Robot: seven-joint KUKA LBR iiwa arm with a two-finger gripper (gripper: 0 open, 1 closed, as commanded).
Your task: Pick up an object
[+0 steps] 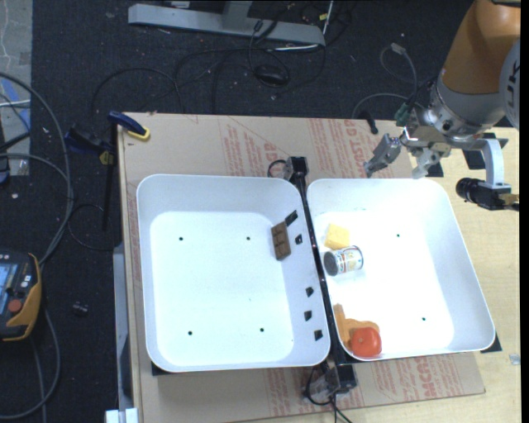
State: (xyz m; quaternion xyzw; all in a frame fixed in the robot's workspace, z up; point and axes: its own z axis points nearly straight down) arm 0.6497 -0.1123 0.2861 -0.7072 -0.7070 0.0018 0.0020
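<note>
My gripper (pixel 405 159) hangs above the far rim of the right bin (pixel 430 273), open, with nothing between its fingers. In the right bin lie a yellow block (pixel 337 236), a small tin can on its side (pixel 344 261), and a red tomato-like ball (pixel 365 340) with an orange piece (pixel 349 324) beside it at the near left corner. A brown chocolate-like bar (pixel 282 241) lies in the left bin (pixel 215 273) near its right wall. All of these sit well below and to the left of the gripper.
A black divider with clips (pixel 310 273) runs between the two bins. Cables and a grey bar (pixel 223 21) lie on the dark floor beyond the bench. A blue-and-yellow clamp (pixel 128 125) sits at the bench's far left corner.
</note>
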